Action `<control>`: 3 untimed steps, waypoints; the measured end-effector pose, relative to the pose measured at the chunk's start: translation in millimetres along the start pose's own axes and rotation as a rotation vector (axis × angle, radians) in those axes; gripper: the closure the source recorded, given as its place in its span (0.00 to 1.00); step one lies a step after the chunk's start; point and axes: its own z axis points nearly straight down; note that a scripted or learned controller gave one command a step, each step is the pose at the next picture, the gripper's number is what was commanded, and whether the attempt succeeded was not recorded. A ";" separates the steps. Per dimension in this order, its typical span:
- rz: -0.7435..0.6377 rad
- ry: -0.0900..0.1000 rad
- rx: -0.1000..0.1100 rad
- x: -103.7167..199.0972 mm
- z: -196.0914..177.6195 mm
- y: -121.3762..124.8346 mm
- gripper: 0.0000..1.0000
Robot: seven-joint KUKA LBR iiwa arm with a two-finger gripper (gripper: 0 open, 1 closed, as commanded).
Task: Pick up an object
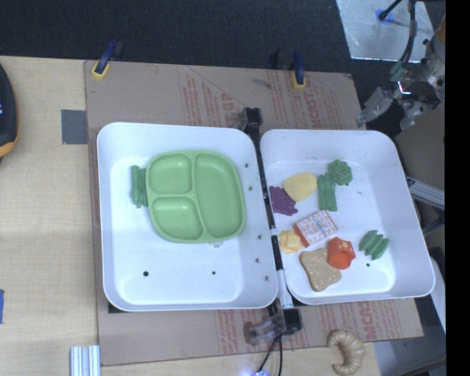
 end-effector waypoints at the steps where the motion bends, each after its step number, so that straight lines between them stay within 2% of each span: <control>1: 0.003 0.001 0.011 -31.5 119.2 -22.6 0.00; 2: -0.004 0.003 0.007 4.1 194.8 0.3 0.00; 3: -0.001 0.002 0.002 4.1 189.6 0.9 0.00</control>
